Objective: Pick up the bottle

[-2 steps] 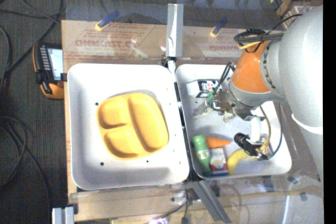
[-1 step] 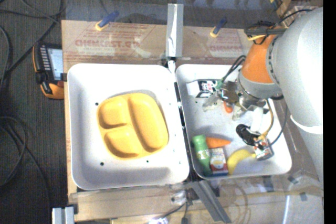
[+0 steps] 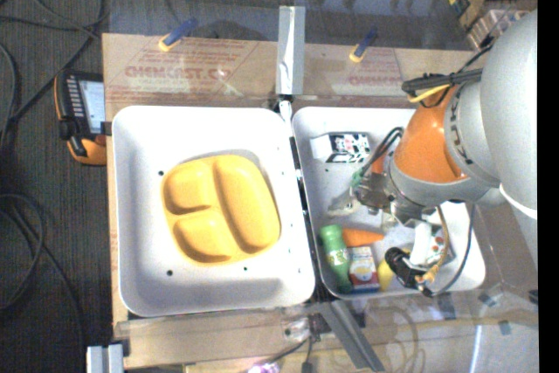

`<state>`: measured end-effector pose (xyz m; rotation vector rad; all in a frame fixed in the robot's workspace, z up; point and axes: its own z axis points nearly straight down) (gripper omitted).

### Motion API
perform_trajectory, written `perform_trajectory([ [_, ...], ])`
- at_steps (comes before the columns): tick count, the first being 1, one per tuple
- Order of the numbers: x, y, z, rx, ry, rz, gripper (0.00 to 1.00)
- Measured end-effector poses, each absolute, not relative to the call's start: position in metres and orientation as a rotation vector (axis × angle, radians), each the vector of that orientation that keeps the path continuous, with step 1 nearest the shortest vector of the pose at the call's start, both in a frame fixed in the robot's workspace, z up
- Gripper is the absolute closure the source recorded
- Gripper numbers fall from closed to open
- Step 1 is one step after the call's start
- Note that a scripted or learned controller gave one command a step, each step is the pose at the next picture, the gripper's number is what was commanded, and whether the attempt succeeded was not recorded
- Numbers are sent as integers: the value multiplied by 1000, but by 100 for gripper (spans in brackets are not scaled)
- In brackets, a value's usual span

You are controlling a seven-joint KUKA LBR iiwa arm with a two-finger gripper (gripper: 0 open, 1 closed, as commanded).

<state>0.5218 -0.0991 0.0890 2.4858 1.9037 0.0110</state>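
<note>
- A yellow plastic tray with three sections (image 3: 222,207) lies in the left white bin (image 3: 131,188), far left of the gripper (image 3: 377,196).
- The green plastic bottle (image 3: 333,246) lies in the right white bin (image 3: 307,144), just below-left of the gripper.
- I cannot tell how the gripper stands.

A yellow divided plate (image 3: 221,207) lies in the middle of the left bin (image 3: 131,144). In the right bin (image 3: 310,140), a black-and-white card (image 3: 349,146) sits near the far edge, an orange carrot-like piece (image 3: 360,236) lies mid-bin, and a small red-and-white box (image 3: 363,266) rests against the near edge. An orange handheld unit (image 3: 80,116) sits off the counter's (image 3: 201,74) left edge.
</note>
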Motion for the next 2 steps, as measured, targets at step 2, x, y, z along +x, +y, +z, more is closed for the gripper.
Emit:
perform_trajectory([
  [2,485,-65,180,2255,2194,-5,0],
])
